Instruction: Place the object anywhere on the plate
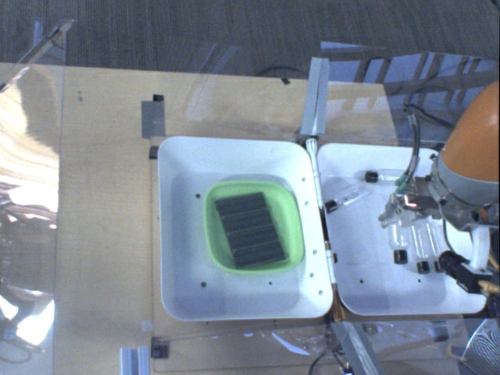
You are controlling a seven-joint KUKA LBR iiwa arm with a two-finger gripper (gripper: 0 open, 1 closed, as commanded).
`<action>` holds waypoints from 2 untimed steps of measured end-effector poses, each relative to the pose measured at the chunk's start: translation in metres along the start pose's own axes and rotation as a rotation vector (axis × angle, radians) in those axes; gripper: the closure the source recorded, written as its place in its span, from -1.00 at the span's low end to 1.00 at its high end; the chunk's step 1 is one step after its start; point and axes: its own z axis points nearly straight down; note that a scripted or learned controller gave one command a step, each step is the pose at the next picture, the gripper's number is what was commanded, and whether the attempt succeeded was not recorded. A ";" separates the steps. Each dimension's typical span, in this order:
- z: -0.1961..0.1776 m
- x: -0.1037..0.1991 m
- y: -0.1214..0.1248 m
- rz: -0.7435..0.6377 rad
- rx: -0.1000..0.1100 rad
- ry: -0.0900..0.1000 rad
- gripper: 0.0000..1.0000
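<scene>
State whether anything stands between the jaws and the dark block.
Only the two bins' adjoining rims, between the arm over the right bin and the dark ridged block, which already lies on the green plate.

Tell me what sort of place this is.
Probably a robotics lab bench: two white bins side by side, a green plate holding a dark ridged object, and a robot arm with its gripper over the right bin.

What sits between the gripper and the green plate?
Camera view: bare white floor of the right bin, then the bins' touching rims, between gripper and green plate.
</scene>
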 end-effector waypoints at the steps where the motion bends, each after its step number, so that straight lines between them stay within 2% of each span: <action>1: -0.012 0.071 0.042 -0.195 -0.001 0.000 1.00; 2: 0.027 0.148 0.036 -0.281 0.005 0.001 1.00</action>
